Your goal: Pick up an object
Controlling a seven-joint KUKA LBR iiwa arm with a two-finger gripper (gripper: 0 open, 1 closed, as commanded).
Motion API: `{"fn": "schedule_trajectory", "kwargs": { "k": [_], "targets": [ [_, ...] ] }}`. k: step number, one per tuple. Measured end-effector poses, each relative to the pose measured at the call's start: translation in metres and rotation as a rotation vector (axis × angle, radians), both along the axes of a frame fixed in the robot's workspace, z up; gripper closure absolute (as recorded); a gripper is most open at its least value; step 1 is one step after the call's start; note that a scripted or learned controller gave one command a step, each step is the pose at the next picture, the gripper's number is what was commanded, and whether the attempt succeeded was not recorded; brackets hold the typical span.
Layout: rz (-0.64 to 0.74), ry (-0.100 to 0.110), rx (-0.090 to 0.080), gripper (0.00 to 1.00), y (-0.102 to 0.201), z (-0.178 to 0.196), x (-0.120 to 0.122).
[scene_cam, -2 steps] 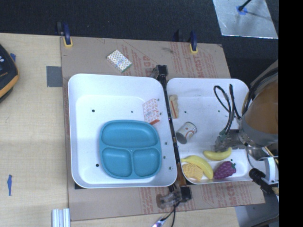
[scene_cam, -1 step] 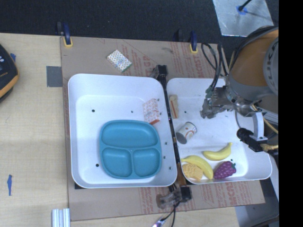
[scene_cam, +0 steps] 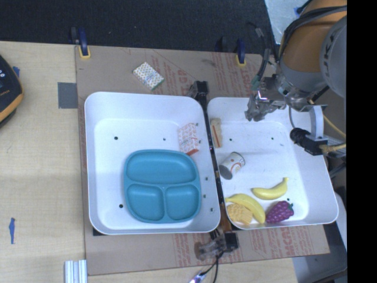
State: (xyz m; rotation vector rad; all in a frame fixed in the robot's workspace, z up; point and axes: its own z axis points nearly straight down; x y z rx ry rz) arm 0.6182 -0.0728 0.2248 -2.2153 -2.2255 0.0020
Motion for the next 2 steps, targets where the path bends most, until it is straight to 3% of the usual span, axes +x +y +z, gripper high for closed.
{"fn": "schedule_trajectory", "kwargs": {
  "k": [1, 2],
  "targets": [
    [0.002, 0.001, 0.001, 1.00, 0.086, 0.022, 0.038],
    [-0.002, 0.002, 0.000, 1.00, 0.068, 0.042, -0.049]
  ]
}}
